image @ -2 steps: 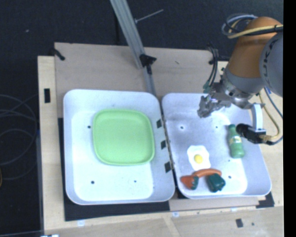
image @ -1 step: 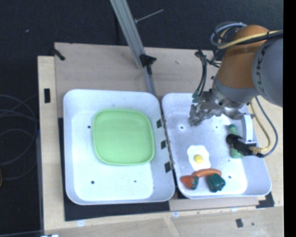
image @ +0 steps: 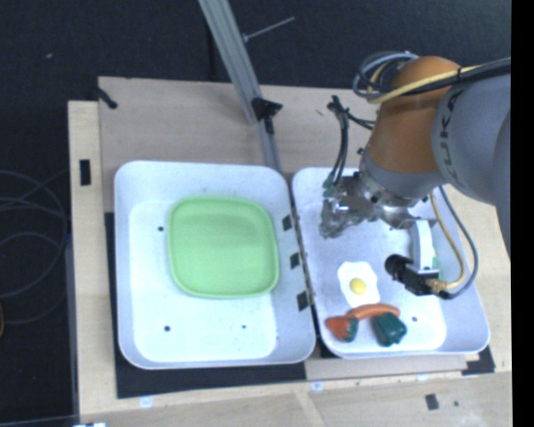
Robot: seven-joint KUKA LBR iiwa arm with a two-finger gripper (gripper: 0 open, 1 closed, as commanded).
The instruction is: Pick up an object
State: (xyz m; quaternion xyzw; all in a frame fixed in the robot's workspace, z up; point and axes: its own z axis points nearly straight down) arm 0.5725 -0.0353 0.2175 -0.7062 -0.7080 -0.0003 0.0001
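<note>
**Gripper over the right bin, nothing taken yet**

The gripper [image: 336,219] hangs over the upper left part of the right bin [image: 463,327], a cluster of grey metal under the wrist. From this slant I cannot tell how it is set, and nothing can be seen in its hold. Behind it the arm [image: 445,140] reaches in from the right, its orange band bulking above the wrist and looped cables trailing alongside.

By size, the bench [image: 160,114] comes first, then the two bins. The left bin [image: 142,310] carries a green plate [image: 222,245], lying flat near its middle. In the right bin, well below the gripper, lies a toy fried egg [image: 358,284]. Just below that is an orange sausage [image: 372,310], with a red piece [image: 342,328] at its left end and a dark green piece [image: 391,329] under its right end; the three seem to touch or nearly so.

The step in hand looks like choosing and approaching a target. The egg is nearest and stands apart from the rest, but it lies flat and offers little to pinch. The sausage is a better shape: come straight down over its middle, close across its narrow width, and keep clear of the two neighbours so neither is nudged or caught.
</note>
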